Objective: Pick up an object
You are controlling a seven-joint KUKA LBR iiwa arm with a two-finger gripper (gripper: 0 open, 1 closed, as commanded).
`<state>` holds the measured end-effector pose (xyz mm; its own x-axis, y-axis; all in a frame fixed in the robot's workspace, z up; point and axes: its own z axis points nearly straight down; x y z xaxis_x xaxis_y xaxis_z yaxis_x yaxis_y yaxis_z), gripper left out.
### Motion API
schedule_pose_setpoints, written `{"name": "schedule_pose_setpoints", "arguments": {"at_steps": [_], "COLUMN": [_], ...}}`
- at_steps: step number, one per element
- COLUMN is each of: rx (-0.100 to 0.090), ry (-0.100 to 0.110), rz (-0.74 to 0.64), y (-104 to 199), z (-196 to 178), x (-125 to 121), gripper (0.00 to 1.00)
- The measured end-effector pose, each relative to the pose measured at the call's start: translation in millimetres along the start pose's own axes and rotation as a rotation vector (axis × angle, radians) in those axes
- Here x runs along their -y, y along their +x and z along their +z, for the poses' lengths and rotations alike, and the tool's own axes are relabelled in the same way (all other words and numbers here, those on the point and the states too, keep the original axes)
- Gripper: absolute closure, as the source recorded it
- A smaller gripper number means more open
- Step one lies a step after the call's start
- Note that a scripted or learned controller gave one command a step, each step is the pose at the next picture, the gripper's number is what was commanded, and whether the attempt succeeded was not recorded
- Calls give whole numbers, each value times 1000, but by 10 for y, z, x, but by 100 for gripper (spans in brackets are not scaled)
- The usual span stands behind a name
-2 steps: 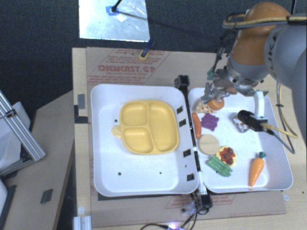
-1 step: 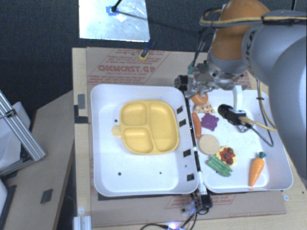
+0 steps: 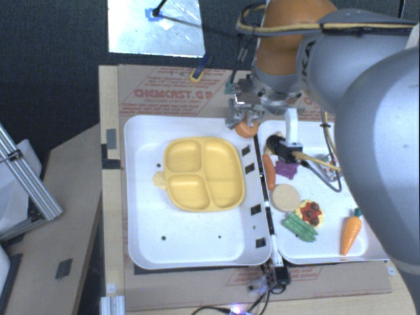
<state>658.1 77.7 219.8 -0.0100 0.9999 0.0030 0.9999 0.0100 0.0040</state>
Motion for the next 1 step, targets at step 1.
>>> {"name": "schedule_pose_setpoints", "arguments": {"at_steps": [1], "rx": [1], "ry": [0], "rz": [3], "y": [250], "z": [-45], "x": [-70], "gripper": [100]}}
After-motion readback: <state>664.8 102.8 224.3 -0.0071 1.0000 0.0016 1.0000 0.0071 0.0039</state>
